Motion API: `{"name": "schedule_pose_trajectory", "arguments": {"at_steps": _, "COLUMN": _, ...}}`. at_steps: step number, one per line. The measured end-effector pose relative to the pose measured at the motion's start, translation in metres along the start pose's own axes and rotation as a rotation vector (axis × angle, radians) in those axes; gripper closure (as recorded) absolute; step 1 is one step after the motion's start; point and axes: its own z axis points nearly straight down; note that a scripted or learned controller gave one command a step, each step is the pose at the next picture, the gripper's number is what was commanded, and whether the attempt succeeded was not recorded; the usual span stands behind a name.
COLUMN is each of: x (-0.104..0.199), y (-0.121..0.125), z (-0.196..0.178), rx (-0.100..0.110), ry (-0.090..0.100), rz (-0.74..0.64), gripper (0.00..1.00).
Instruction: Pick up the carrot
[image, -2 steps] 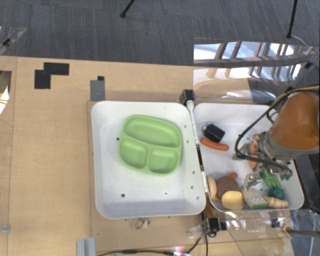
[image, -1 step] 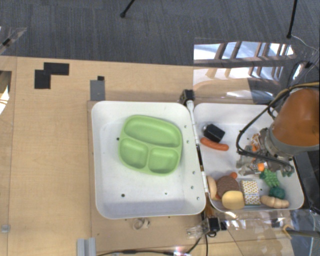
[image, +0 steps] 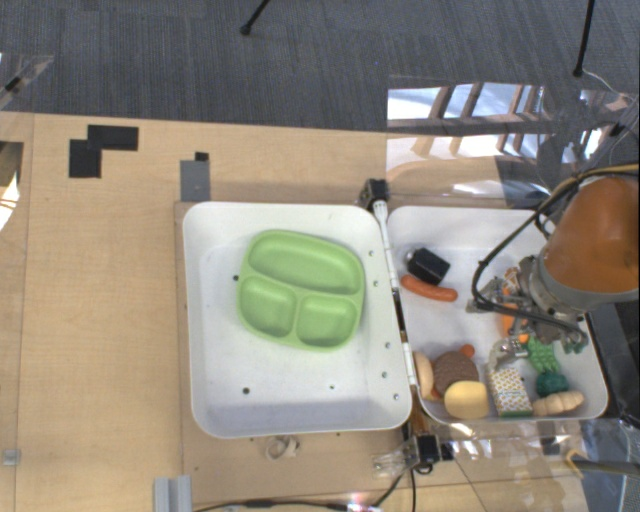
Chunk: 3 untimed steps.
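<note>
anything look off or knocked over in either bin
Nothing looks spilled or broken. The green divided plate lies flat in the left bin. In the right bin the toy foods sit crowded along the near edge, some touching, while a sausage and a black block lie apart. That is clutter, not damage.
</note>
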Motion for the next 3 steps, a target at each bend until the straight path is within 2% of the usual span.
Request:
{"name": "schedule_pose_trajectory", "arguments": {"at_steps": 1, "x": 0.012, "y": 0.009, "z": 0.012, "rx": 0.002, "ry": 0.008, "rz": 0.088, "gripper": 0.00}}
{"name": "schedule_pose_trajectory", "arguments": {"at_steps": 2, "x": -0.067, "y": -0.038, "z": 0.016, "rx": 0.000, "ry": 0.014, "rz": 0.333, "gripper": 0.00}}
{"name": "schedule_pose_trajectory", "arguments": {"at_steps": 3, "x": -0.022, "y": -0.006, "z": 0.014, "rx": 0.000, "ry": 0.013, "rz": 0.405, "gripper": 0.00}}
